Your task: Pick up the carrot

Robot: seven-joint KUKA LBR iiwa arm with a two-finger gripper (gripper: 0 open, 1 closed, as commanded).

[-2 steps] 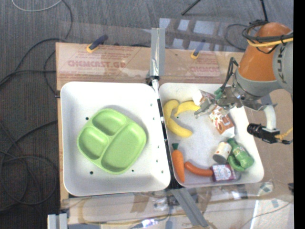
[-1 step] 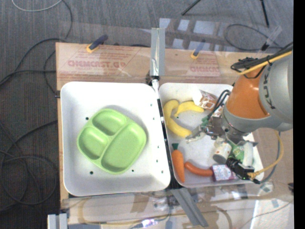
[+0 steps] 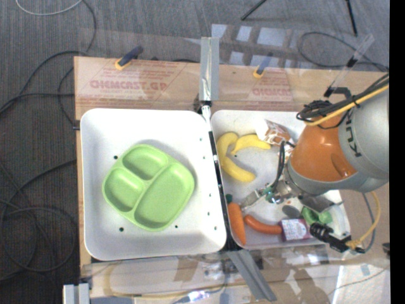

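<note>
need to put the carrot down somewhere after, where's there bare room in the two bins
The left bin has bare floor all round the green divided plate, widest along its top edge. The right bin is crowded: bananas, carrot, a purple packet and the gripper above them leave only slivers.

A divided plate (image 3: 149, 187) lies in the left bin (image 3: 95, 233); carrot (image 3: 236, 223) and bananas (image 3: 235, 157) in the right bin (image 3: 221, 122).
</note>
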